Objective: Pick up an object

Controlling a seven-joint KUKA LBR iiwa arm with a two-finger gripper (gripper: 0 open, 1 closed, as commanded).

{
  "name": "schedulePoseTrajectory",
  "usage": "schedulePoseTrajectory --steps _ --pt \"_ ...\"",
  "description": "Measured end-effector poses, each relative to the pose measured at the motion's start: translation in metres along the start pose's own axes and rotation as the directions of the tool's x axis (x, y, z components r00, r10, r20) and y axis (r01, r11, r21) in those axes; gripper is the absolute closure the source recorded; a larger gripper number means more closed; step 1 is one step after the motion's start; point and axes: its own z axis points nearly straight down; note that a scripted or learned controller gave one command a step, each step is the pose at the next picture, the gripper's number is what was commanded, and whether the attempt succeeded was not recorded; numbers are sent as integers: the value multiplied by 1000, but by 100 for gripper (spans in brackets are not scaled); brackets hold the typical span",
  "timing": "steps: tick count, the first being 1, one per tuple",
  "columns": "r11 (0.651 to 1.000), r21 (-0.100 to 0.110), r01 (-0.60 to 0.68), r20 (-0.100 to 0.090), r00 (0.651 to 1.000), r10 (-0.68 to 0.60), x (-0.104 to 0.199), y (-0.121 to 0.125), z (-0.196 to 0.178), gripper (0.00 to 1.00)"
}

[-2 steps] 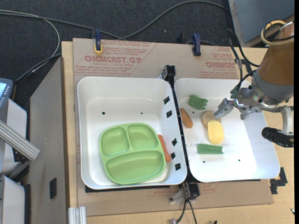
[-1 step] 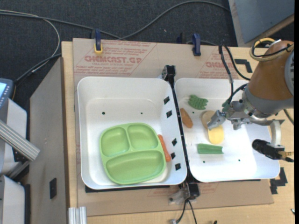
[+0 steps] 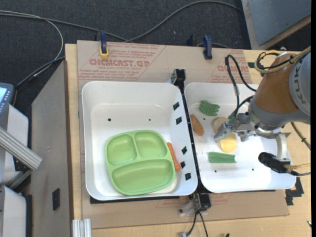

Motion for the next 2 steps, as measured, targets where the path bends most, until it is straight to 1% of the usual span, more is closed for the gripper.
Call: schedulePoseTrajectory --steps 1,2 --pt "1000 -5 0 0 1000 0 0 1 -13 100" --pt "1000 -11 0 4 1000 0 -9 -2 -69 100"
